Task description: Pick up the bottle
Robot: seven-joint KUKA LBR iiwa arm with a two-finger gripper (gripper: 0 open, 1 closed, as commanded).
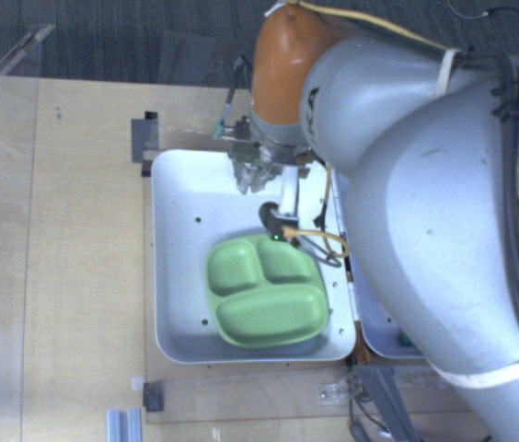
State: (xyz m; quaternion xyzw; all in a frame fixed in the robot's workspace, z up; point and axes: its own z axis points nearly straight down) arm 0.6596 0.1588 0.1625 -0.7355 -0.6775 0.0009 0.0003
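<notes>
My gripper (253, 179) hangs over the far part of the left bin (178, 247), just beyond a green divided plate (265, 291). Nothing is visibly held in it. The grey arm with its orange band (282, 63) reaches in from the right and hides most of the right bin (379, 339). A small green bit (406, 342) peeks out from under the arm in the right bin; I cannot tell what it is.
The green plate lies in the near half of the left bin, close to its right wall. Black clamps (148, 136) sit at the bin's far left corner and near its front left corner (153, 396). Bare bench spreads to the left.
</notes>
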